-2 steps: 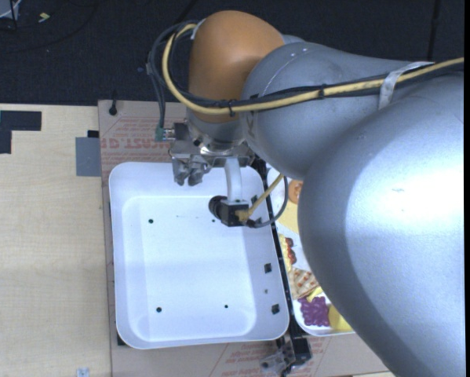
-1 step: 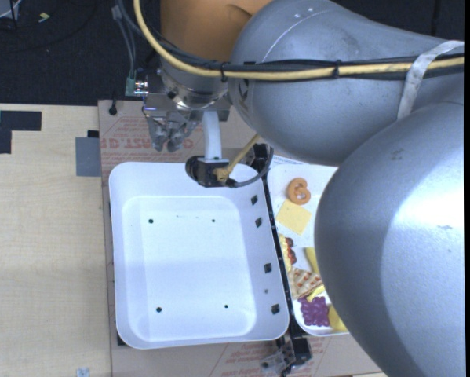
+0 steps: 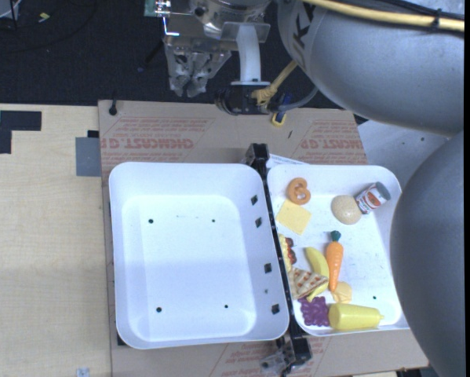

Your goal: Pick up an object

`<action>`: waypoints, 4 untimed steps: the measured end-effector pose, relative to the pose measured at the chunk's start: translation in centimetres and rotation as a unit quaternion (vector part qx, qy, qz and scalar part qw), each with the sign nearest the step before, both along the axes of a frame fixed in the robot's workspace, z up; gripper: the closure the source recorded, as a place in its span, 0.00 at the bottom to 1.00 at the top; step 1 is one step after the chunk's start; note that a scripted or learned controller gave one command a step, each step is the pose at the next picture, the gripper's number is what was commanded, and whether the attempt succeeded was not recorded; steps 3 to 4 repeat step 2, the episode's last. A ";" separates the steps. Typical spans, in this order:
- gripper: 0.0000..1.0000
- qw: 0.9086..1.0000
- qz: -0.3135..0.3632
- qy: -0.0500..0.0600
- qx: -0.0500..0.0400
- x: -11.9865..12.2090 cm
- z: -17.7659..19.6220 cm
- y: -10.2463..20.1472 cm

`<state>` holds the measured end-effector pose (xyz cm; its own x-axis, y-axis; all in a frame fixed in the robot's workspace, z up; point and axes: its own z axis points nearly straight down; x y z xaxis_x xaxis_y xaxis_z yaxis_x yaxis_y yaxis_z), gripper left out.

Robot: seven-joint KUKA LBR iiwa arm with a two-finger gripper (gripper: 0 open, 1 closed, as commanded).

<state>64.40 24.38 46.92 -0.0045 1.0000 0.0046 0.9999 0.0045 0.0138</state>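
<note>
The right bin (image 3: 393, 234) holds several toy foods: a pretzel (image 3: 298, 190), a yellow cheese slice (image 3: 294, 217), a beige roll (image 3: 346, 208), a small can (image 3: 373, 197) lying on its side, a carrot (image 3: 333, 261), a banana (image 3: 316, 259), a waffle piece (image 3: 306, 283), purple grapes (image 3: 315, 311) and a long yellow piece (image 3: 354, 316). My gripper (image 3: 192, 75) hangs high at the top of the view, beyond the far edge of the left bin (image 3: 117, 250) and well away from every object. Nothing is visible in it.
The two bins sit side by side on a cardboard sheet (image 3: 180, 136), joined by a black divider (image 3: 267, 234). The arm's grey body (image 3: 391, 45) covers the upper right and hangs over the right bin's far edge. A yellow cable (image 3: 352, 2) runs across the top.
</note>
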 end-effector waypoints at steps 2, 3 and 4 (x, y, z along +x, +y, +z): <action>1.00 1.000 -0.007 0.013 -0.005 0.0 -0.9 -10.4; 1.00 1.000 -0.007 0.013 -0.005 0.0 -0.9 -10.4; 1.00 1.000 -0.007 0.013 -0.005 0.0 -0.9 -10.4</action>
